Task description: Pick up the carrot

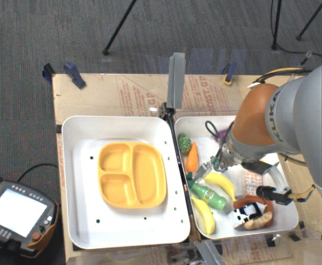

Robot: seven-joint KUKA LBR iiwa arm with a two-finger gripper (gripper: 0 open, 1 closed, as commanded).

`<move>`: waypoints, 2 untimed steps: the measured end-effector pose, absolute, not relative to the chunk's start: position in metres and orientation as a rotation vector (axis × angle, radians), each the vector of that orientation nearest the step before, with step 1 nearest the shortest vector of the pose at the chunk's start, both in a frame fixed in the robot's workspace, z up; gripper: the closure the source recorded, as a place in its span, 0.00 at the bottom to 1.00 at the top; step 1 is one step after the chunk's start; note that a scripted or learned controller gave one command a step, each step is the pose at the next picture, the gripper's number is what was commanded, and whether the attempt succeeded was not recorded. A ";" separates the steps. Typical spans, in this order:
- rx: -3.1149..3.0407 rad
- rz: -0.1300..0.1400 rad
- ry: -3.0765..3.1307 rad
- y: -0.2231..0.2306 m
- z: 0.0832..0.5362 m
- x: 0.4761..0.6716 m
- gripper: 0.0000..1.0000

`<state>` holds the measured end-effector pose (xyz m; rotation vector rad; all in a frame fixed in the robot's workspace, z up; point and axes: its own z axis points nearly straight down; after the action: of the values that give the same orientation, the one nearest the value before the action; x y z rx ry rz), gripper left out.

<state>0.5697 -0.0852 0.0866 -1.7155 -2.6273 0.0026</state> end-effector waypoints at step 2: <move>-1.688 0.000 -2.650 -0.089 0.088 0.628 0.00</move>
<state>0.6276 -0.0889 0.0877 -1.6881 -2.6500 0.0003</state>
